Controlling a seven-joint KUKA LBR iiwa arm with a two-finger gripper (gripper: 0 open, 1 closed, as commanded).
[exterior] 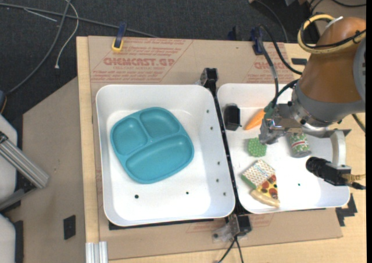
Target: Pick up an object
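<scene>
My gripper point(268, 133) hangs over the right bin point(308, 198), in its upper left part. Just below its tip lies a small green knobbly object point(256, 148). An orange carrot-like piece point(254, 121) lies just up and left of the gripper. To its right stands a small patterned can point(300, 144), partly hidden by the wrist. A black block point(232, 116) rests by the bin's left wall. Near the front edge lies a toy pizza slice point(263, 182). I see nothing held in the gripper.
The left bin point(116, 198) holds a teal divided plate point(152, 144) in its middle. The arm's grey and orange body point(334, 76) covers the right bin's far right corner. A divider with black clamps point(209, 76) separates the bins.
</scene>
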